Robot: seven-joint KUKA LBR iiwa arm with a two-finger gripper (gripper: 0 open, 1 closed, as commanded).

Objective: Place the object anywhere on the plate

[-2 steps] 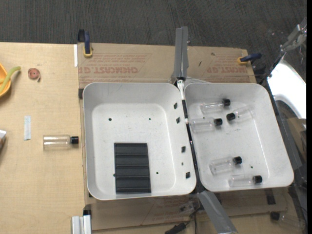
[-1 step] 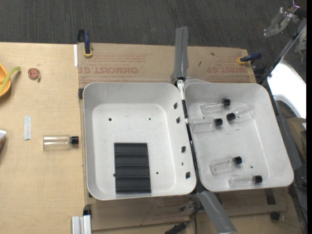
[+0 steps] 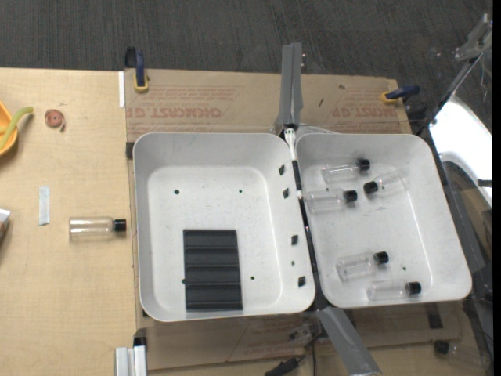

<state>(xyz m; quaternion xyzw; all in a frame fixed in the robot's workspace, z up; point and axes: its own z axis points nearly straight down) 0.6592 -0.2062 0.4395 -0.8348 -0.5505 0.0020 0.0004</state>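
A black ribbed plate (image 3: 211, 269) lies flat in the left bin (image 3: 156, 163), near its front wall. Several clear vials with black caps lie on their sides in the right bin (image 3: 438, 210). One vial (image 3: 344, 171) and another (image 3: 383, 185) lie toward the back. A third vial (image 3: 329, 200) rests close to the wall between the bins. Two more, one vial (image 3: 362, 265) and another vial (image 3: 394, 290), sit near the front. All of them lie apart from the plate, in the other bin.
A clear bottle (image 3: 95, 226) lies on the wooden bench left of the bins, near a small white strip (image 3: 44, 206), a red disc (image 3: 53, 118) and a yellow object (image 3: 8, 128). Clamps (image 3: 137, 69) hold the cardboard behind the bins.
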